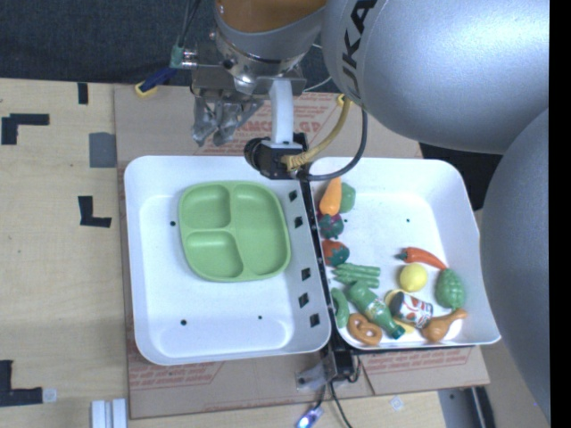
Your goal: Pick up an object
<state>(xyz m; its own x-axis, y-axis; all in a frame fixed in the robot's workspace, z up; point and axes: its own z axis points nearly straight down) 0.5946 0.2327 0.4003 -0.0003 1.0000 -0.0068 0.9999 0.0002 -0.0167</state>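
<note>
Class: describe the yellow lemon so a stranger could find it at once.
Look in the right bin, among the toy food heaped near its front right corner. The lemon lies just below a red chilli; it is the only round, plain yellow piece.

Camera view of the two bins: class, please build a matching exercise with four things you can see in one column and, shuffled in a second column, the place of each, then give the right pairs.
Things
1. green divided plate
2. yellow lemon
3. carrot
4. gripper

Places
A. above the left bin's far edge, over the cardboard
B. upper left corner of the right bin
C. in the left bin
D. right bin, beside the red chilli

Pairs: 1-C, 2-D, 3-B, 4-A
</note>
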